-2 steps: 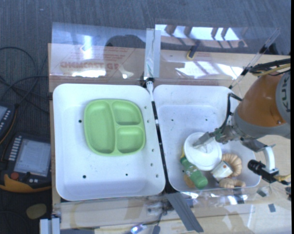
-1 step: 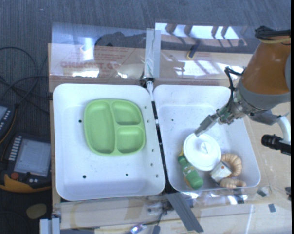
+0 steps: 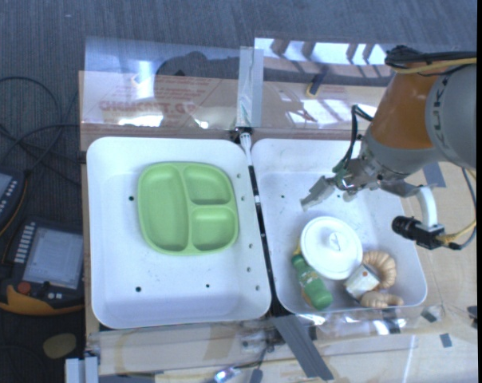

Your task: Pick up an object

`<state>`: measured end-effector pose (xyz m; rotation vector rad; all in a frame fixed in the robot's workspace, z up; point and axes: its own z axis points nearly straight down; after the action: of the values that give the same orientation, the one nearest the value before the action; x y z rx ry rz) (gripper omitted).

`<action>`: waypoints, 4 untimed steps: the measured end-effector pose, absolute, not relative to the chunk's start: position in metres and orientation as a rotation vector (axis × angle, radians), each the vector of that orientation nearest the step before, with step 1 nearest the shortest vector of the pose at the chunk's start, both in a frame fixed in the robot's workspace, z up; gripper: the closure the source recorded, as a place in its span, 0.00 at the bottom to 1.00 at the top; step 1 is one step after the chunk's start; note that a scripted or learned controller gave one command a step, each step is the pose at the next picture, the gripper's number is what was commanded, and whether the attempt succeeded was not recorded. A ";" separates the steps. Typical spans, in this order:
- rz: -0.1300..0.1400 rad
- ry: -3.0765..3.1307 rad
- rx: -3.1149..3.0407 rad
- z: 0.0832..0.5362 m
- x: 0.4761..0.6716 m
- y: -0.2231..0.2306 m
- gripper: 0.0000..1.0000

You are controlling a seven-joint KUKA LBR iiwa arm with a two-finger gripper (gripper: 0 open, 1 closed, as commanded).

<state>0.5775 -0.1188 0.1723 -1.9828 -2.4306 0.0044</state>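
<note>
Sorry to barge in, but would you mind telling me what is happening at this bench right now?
The arm is trying to pick an object out of the right bin. Its gripper hangs over that bin's upper part, fingers open and holding nothing. Below it lie a white round lid, a green bottle and a croissant, bunched together near the front wall. The left bin holds a green divided plate.

Tool [image 3: 321, 191] above white lidded bowl [image 3: 331, 247], right bin [image 3: 285, 290].
</note>
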 end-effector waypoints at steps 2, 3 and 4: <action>-0.012 -2.710 -1.645 0.113 0.514 -0.122 0.00; -0.002 -2.923 -1.252 0.103 0.532 -0.118 0.00; -0.012 -2.969 -1.145 0.104 0.623 -0.101 0.00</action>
<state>0.6230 -0.1013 0.1035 -1.1455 -2.9685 -0.0119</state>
